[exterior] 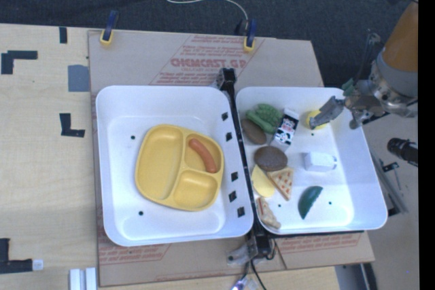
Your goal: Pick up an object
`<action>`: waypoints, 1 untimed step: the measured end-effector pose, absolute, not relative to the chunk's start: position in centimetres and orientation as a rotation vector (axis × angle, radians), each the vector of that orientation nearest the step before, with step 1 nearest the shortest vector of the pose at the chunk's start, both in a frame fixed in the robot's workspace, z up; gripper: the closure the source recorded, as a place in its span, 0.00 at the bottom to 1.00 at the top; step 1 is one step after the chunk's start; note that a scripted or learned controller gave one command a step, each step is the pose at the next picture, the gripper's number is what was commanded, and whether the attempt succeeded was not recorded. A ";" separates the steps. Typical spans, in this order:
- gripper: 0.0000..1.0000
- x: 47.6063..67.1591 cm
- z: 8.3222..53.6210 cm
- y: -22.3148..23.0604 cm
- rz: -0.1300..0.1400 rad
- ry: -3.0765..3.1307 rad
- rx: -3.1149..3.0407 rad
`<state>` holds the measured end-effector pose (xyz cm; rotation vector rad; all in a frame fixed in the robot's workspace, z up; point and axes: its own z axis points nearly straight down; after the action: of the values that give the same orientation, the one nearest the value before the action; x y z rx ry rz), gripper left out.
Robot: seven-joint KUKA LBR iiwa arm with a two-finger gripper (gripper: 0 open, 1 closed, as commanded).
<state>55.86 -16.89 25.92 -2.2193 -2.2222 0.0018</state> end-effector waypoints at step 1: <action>0.00 51.1 15.7 -16.4 0.010 -2.212 -2.214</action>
<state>51.13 -16.40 15.71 -2.2138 -2.2122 0.0101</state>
